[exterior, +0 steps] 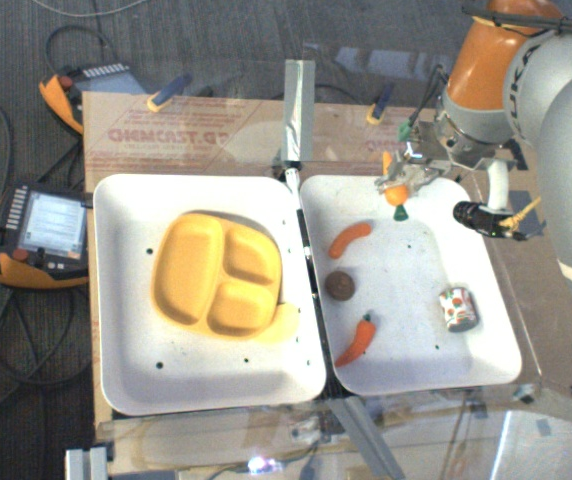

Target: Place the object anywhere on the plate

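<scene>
The big grey arm is being reached in from far to the right of the yellow plate. Its orange band is being held high and its wrist is being bent down toward the bench.

The plate is being kept in the left bin. The right bin is lying just to the right of the plate.

The gripper is being held over the far corner of that right bin, well to the right of the plate. A small orange thing with a green tip is being seen right at the end of the gripper. It cannot be told whether the gripper is spread or pinching it, so the thing is not being counted as held.

The step in hand is probably the picking up. To do it well, the small orange thing should be pinched around its middle and lifted straight up. Then it should be carried left over the wall between the bins and let go low over the plate, so it is not being bounced out.

Other things are lying to the right of the plate: a little can, a long orange piece, a carrot and a brown ball.
</scene>
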You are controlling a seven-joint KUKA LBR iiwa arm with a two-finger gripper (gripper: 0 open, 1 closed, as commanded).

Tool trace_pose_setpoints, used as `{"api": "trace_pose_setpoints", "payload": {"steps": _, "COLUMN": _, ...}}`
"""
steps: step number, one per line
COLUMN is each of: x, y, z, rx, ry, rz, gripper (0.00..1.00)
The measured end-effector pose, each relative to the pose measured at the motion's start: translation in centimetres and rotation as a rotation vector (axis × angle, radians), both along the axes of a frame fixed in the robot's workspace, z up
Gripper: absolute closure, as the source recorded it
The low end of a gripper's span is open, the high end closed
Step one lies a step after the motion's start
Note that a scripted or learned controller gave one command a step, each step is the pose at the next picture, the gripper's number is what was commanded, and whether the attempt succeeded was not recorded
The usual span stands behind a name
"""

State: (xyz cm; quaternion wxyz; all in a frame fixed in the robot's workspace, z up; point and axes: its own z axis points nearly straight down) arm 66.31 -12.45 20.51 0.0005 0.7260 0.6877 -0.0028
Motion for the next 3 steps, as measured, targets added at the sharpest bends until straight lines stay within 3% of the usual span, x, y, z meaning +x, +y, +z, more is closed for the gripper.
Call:
{"api": "trace_pose_setpoints", "payload": {"steps": 1, "x": 0.5, "y": 6.5, "z": -2.2, "rx": 0.005, "ry": 0.000, "rz": 0.269, "gripper": 1.00}}
{"api": "trace_pose_setpoints", "payload": {"steps": 2, "x": -7.2, "y": 13.1, "z": -2.2, "rx": 0.005, "ry": 0.001, "rz": 0.291, "gripper": 1.00}}
{"api": "trace_pose_setpoints", "payload": {"steps": 3, "x": -9.6, "y": 19.7, "z": -2.2, "rx": 0.005, "ry": 0.001, "rz": 0.348, "gripper": 1.00}}
